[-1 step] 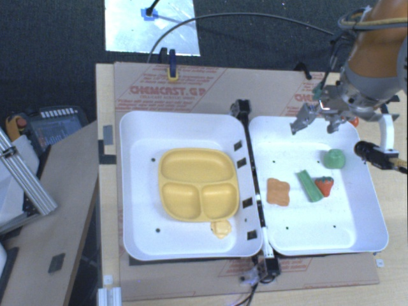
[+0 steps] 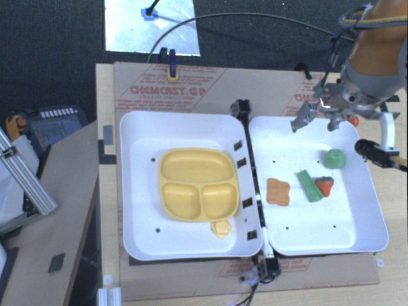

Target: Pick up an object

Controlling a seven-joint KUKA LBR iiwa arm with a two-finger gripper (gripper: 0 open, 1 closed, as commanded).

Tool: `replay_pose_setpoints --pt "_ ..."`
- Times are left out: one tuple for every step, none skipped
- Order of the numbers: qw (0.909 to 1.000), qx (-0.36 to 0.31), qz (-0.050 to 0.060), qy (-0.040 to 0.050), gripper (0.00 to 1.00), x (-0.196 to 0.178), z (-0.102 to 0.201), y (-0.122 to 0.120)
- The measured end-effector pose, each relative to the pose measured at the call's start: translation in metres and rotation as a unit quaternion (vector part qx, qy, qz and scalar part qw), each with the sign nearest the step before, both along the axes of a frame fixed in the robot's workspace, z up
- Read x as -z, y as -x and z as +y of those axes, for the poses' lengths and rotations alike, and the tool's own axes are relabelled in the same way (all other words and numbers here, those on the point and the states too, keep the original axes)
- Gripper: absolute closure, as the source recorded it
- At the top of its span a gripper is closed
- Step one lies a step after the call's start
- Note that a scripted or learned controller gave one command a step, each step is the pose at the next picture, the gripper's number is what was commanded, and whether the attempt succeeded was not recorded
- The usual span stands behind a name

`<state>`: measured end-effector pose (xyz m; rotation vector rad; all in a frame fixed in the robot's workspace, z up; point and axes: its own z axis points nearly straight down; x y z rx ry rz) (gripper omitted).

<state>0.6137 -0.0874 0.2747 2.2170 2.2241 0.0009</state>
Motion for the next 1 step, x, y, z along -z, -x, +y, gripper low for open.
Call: replay_pose_setpoints --pt "1.0 0.001 0.001 0.0 0.0 0.0567 -0.0086 -0.003"
